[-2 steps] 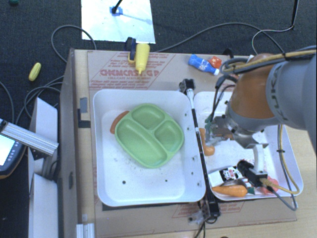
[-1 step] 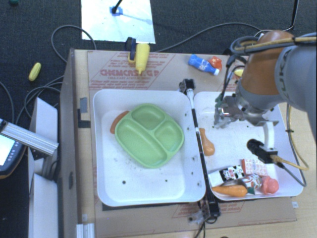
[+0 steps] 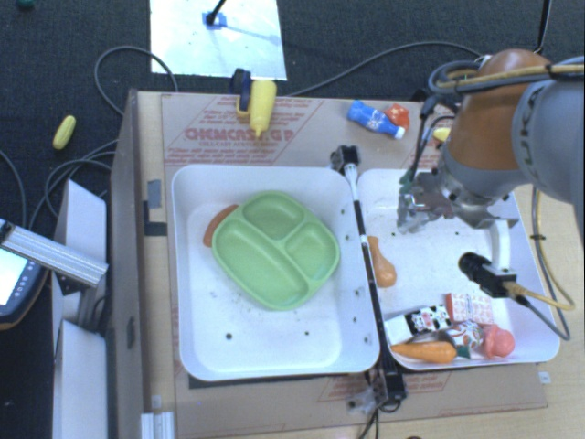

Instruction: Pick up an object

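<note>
My gripper [image 3: 413, 214] hangs over the back left part of the right bin [image 3: 539, 332], above bare white floor. Nothing is visibly held in it. An orange pear-shaped toy [image 3: 378, 263] lies by the divider, a short way in front and left of the gripper. Along the bin's front edge lie a carrot [image 3: 426, 352], a black-and-white piece [image 3: 424, 320], a red-and-white packet [image 3: 467, 308] and a pink lump [image 3: 499, 341]. The left bin [image 3: 196, 337] holds a green divided plate [image 3: 276, 249] with an orange piece [image 3: 217, 223] poking out from under its left side.
A black part with a cable [image 3: 482, 273] on a white strut juts from the arm over the right bin. Behind the bins, a yellow object [image 3: 260, 104] and a blue bottle [image 3: 375, 117] lie on the cardboard. Cables run around the bench.
</note>
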Available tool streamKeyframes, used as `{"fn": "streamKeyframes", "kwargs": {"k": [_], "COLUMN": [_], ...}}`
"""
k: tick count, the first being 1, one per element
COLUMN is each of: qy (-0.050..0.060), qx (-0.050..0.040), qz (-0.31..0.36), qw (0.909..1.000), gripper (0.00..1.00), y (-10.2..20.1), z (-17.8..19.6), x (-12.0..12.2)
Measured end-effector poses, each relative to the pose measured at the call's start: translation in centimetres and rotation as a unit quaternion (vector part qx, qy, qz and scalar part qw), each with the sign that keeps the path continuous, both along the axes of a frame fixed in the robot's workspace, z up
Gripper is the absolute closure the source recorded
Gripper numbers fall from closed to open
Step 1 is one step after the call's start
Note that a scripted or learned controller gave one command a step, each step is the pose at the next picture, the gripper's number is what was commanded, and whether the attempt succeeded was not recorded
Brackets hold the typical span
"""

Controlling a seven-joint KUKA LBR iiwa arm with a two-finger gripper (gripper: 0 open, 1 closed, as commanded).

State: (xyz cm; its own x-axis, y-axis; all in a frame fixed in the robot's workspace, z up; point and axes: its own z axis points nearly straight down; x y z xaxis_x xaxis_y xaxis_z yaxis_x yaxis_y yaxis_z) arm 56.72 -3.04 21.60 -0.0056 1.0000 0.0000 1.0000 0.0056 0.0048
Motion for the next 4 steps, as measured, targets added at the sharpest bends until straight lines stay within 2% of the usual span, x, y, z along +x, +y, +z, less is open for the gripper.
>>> {"fn": "streamKeyframes", "kwargs": {"k": [1, 2, 3, 4], "qy": [-0.001, 0.002, 0.002, 0.002], "qx": [0.0, 0.0008, 0.0003, -0.0006], "qz": [0.002, 0.0, 0.0, -0.003], "qw": [1.0, 1.0, 1.0, 1.0], "gripper": [1.0, 1.0, 0.0, 0.0], "y": [0.0, 4.7, 4.6, -0.4], "z": [1.1, 1.7, 1.7, -1.4], "x": [0.1, -1.7, -1.7, -2.0]}}
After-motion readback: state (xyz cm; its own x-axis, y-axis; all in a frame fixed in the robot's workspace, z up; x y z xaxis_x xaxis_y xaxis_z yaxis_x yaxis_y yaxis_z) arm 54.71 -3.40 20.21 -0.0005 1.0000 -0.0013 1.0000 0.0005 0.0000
